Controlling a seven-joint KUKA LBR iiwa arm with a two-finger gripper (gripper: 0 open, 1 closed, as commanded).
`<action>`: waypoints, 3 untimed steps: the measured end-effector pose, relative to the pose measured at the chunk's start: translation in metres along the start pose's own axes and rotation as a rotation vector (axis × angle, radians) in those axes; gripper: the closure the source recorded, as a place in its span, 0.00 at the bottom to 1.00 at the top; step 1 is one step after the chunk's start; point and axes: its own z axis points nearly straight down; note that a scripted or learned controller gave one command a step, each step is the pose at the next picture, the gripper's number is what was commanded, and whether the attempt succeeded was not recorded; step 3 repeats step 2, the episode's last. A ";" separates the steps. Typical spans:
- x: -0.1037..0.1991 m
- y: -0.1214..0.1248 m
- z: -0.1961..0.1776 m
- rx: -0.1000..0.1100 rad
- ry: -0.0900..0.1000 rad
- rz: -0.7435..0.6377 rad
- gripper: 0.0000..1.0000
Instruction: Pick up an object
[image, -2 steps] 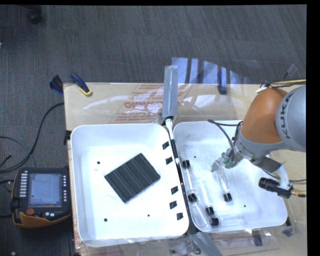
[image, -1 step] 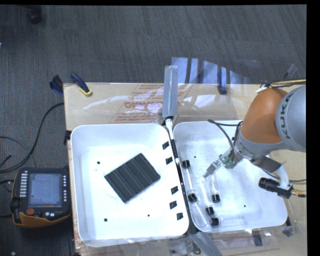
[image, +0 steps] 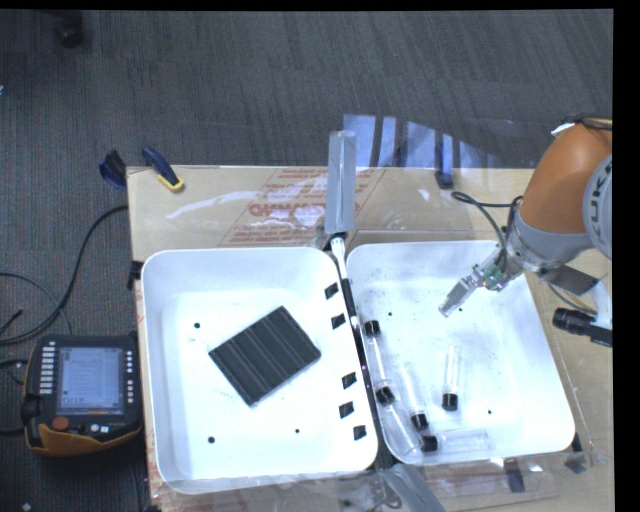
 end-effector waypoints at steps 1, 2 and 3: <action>0.047 -0.081 -0.003 0.002 0.003 -0.098 0.00; 0.108 -0.049 0.043 0.002 0.004 -0.130 0.00; 0.108 -0.049 0.043 0.002 0.004 -0.130 0.00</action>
